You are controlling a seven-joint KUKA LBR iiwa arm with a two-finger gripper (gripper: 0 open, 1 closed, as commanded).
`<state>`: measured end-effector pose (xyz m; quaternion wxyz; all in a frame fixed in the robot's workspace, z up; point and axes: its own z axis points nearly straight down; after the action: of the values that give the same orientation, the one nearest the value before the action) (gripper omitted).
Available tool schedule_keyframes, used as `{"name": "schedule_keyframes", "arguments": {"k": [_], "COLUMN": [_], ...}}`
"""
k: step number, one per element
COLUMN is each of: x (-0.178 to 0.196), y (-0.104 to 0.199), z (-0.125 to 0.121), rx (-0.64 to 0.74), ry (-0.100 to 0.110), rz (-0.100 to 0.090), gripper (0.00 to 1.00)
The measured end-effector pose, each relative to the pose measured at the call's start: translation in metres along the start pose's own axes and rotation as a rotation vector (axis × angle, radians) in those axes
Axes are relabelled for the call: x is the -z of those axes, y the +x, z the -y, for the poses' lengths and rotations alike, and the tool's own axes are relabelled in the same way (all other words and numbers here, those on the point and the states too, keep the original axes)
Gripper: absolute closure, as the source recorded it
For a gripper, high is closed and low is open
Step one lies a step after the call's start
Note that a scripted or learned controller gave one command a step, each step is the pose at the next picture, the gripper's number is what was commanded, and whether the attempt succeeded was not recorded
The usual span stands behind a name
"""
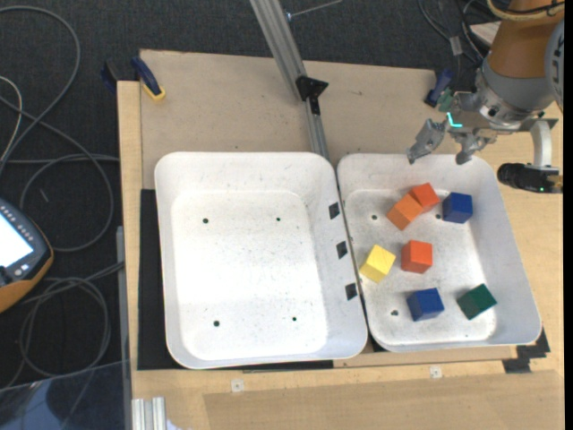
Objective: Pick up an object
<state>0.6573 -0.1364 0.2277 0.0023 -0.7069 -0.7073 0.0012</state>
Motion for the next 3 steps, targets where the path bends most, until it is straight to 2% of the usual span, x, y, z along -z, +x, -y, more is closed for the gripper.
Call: {"name": "schedule_keyframes", "arguments": {"k": [1,2,3], "x": [0.003,-0.045,-0.104], "y": [0.000,0.005,0.007], "z": [-0.001,0.007,0.002], "rx": [0.001,0.000,0.001], "ry": [-0.004,0.001,-0.006], "rz": [0.002,0.001,0.003], "gripper": [0.00,0.00,0.00]}}
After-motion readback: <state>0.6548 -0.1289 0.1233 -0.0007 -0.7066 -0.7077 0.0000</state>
